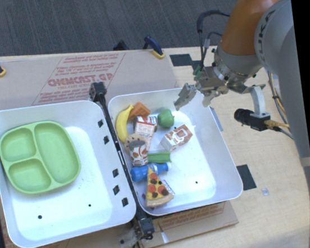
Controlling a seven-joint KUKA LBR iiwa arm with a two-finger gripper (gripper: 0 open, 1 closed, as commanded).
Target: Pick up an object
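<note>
While the gripper (192,94) hangs with fingers spread and nothing between them over the right bin's (219,160) upper edge, the nearest pick, a green ball (166,117), sits just beside it at about eight o'clock, the toy food pile beyond.

Arm (275,25): grey casing, orange band above wrist; black cables looped at wrist; grey metal gripper (194,95).

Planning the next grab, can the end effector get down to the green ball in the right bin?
Probably yes: the end effector hovers just right of the green ball, whose top is uncovered, though a carton crowds it.
</note>
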